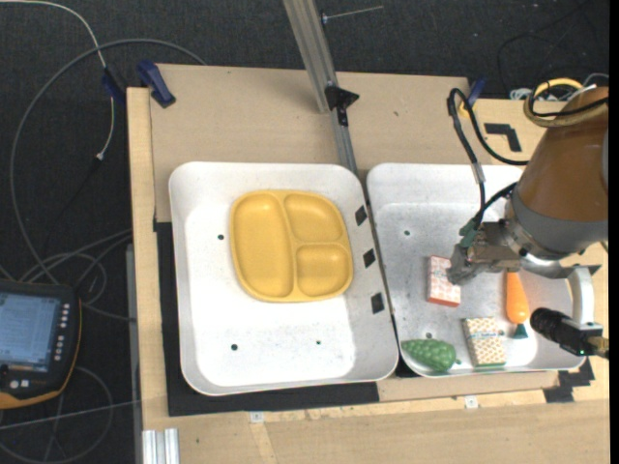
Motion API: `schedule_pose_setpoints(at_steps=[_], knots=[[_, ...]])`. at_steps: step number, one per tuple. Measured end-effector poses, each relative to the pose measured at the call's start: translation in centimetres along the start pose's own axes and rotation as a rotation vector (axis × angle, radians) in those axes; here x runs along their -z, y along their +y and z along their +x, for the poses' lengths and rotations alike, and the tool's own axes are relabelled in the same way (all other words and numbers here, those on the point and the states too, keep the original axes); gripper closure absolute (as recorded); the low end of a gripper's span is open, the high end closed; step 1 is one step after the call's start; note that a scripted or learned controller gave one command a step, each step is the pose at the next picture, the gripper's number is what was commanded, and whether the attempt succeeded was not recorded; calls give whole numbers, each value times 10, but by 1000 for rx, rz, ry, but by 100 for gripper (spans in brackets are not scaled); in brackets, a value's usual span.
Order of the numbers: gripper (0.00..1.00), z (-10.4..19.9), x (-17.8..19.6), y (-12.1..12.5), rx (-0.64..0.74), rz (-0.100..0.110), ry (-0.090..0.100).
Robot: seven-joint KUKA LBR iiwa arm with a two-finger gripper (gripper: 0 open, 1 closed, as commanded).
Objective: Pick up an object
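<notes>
Objects for the pick lie gathered in the right-hand shallow white bin, within the arm's reach: one small red-and-white carton, one orange carrot-shaped toy, one patterned green-and-tan block and one green leafy toy by the near rim. That makes four loose items. The left-hand white bin carries a single yellow plastic divided plate with three compartments, probably set there as a drop-off spot. The grey arm's two-finger gripper hangs low just beside the carton's upper right edge, seemingly lined up for that item. Whether its claw is apart or together cannot be told; nothing visibly sits in it.
</notes>
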State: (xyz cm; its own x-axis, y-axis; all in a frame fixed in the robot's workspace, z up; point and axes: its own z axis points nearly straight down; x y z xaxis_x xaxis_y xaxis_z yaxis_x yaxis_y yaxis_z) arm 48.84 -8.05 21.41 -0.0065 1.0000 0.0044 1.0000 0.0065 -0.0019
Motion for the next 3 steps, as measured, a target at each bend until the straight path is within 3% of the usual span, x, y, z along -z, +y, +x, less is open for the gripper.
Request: schedule_pose_setpoints(at_steps=[3], knots=[[100,153,21,14,0,-3,-2]])
